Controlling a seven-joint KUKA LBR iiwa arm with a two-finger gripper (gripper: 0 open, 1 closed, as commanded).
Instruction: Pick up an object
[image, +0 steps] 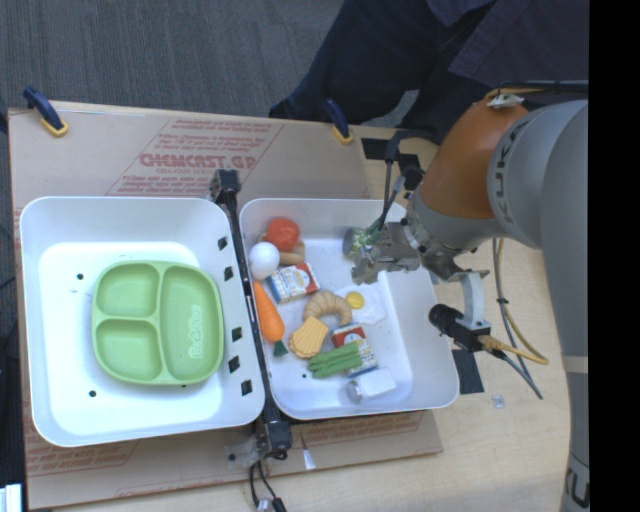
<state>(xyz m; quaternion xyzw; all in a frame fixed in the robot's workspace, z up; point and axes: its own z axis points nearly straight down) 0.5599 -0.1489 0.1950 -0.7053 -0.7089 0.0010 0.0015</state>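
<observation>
Toy food of glossy plastic lies heaped in the right-hand shallow white bin (432, 385): an orange tapered carrot (268, 312), a white egg (263, 259), a red tomato (284, 233), a tan ridged croissant (329, 305). Grey metal gripper (366, 258) hovers just right of the croissant; whether it is gripping anything is unclear. Left-hand white bin (40, 330) holds a smooth green three-part plate (157, 322).

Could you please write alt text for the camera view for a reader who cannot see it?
A grey robot arm's pincer hovers over the right white bin, which holds toy food including a carrot and croissant. The left bin holds a green divided plate.
</observation>
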